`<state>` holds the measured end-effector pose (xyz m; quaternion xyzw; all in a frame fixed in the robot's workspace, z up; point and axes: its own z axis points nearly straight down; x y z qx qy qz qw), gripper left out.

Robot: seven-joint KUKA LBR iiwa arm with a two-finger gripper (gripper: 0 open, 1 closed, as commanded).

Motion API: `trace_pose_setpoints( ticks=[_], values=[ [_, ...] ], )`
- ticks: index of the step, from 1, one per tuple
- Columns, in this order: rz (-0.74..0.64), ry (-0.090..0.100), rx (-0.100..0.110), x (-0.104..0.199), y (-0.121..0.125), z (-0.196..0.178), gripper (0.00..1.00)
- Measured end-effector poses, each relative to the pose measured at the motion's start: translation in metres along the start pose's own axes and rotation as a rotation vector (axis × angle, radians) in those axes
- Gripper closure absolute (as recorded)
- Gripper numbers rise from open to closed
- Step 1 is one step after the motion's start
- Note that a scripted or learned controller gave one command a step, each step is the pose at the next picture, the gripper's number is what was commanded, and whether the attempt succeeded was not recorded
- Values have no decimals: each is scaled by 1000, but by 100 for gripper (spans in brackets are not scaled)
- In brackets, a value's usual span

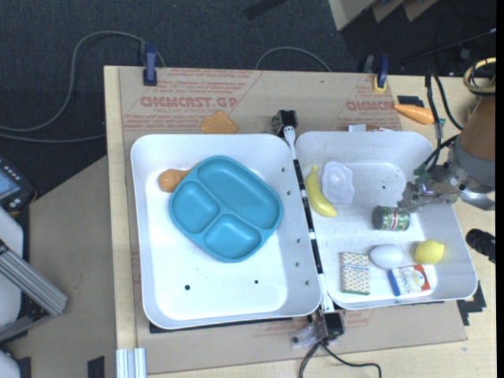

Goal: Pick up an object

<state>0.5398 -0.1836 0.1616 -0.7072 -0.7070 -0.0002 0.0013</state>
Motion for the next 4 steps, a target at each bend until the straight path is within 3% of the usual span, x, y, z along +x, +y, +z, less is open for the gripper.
trace_pose_setpoints(
  ticks=[1,2,3,4],
  values=[
    [-3,1,3,35,-17,17,100],
    [0,-1,-1,33,-17,16,0],
    [-1,-5,-5,7,27,79,0],
    [-3,3,-4,-39,94,58,0]
  ],
)
